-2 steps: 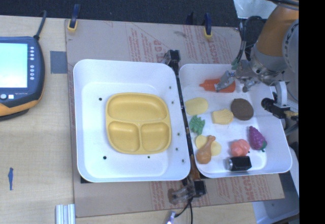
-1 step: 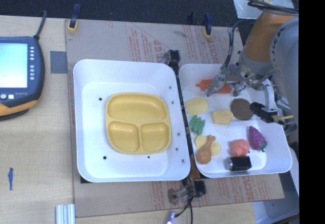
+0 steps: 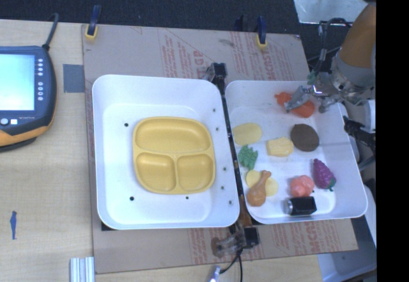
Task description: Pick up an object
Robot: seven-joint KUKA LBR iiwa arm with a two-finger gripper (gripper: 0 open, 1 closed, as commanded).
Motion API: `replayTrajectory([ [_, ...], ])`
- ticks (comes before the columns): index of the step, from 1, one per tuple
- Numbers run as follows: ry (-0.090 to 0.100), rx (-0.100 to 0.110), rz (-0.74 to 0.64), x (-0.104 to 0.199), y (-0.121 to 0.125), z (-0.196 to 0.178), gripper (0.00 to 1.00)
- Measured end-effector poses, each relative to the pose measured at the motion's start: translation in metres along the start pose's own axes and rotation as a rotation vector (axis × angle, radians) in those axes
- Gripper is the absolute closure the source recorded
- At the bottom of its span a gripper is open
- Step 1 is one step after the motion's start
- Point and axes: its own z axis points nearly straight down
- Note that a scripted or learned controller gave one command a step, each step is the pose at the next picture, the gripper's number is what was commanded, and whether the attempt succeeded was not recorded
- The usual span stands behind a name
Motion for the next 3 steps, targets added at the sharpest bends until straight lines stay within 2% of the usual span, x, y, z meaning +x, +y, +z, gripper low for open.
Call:
replayTrajectory([
  [1, -0.004, 0.004, -0.003, 0.037, 0.0, 0.025, 0.0],
  [2, 0.0, 0.003, -0.002, 0.0, 0.0, 0.025, 0.0],
  [3, -0.002, 0.004, -0.004, 0.05, 0.0, 0.025, 0.0],
])
